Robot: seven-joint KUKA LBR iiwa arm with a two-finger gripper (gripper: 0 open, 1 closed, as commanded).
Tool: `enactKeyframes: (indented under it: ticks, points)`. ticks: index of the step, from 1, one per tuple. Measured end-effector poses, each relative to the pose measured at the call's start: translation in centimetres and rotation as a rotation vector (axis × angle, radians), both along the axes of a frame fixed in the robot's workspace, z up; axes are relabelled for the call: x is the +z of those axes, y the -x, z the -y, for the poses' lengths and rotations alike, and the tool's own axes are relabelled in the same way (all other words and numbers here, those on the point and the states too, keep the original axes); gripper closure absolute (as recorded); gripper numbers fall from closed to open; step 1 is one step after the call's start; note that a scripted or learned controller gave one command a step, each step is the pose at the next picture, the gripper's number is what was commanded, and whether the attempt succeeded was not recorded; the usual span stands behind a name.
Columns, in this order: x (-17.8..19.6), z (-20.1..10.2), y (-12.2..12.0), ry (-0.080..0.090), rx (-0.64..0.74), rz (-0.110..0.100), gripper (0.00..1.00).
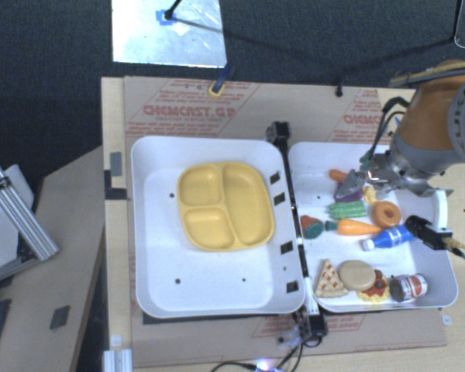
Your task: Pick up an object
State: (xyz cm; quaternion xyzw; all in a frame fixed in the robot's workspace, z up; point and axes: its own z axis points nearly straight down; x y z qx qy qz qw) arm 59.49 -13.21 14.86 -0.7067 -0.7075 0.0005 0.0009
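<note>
Many toys point(370, 242) around the gripper point(355, 183)

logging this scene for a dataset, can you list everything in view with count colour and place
left bin: 1, white, left half of the bench
right bin: 1, white, right half of the bench
tray: 1, yellow, three compartments, in the left bin
carrot: 1, orange, middle of the right bin
donut: 1, orange-brown, right of the carrot
bottle: 1, blue with a white cap, below the donut
pizza slice: 1, tan, front of the right bin
can: 1, red and white, front right corner
arm: 1, grey with an orange band, from the right
pincer: 1, grey, above the right bin's rear
</note>
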Motion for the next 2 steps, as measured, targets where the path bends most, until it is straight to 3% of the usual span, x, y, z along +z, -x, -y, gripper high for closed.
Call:
enactKeyframes:
  ticks: [1,2]
  points:
    - [-5.1,1.0,0.1,0.0,-0.001,-0.001,0.0]
    - [-6.4,1.0,-0.1,0.001,0.0,0.004,0.0]
